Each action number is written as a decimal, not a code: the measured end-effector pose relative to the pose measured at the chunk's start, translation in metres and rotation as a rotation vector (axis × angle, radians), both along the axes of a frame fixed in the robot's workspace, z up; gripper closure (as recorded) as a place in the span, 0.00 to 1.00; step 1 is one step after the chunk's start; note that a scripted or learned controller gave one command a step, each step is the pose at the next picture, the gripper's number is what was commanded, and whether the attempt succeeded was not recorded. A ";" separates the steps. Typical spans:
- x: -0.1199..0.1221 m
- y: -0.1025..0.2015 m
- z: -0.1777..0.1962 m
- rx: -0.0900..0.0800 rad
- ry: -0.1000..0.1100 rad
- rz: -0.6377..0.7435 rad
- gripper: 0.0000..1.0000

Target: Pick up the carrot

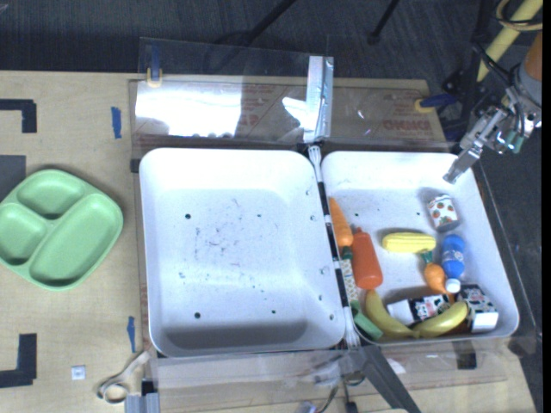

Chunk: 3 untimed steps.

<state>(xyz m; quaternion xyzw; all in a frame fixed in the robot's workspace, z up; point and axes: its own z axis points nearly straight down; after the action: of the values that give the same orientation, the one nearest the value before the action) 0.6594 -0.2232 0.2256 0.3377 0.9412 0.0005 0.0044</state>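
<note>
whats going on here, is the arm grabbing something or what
Nothing is grabbed yet. The gripper hangs over the upper right corner of the right bin, apart from everything in it. The carrot it is meant to pick up lies untouched along that bin's left wall, just above an orange bottle. A corn cob, bananas and other small items share the bin. A green divided plate sits on the bench at far left.

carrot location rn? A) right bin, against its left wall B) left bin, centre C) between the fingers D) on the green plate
A: the carrot lies in the right bin, along its left wall by the divider, just above the orange bottle. The gripper hangs over that bin's far right corner, well apart from it.
</note>
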 end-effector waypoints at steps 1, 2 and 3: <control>-0.005 0.001 0.090 -0.001 0.000 0.151 0.00; 0.001 0.002 0.210 -0.002 0.000 0.261 0.00; 0.002 0.002 0.222 -0.005 -0.011 0.261 1.00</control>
<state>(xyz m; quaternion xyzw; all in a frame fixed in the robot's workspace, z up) 0.6614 -0.2210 0.4480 0.2123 0.9771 0.0005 0.0103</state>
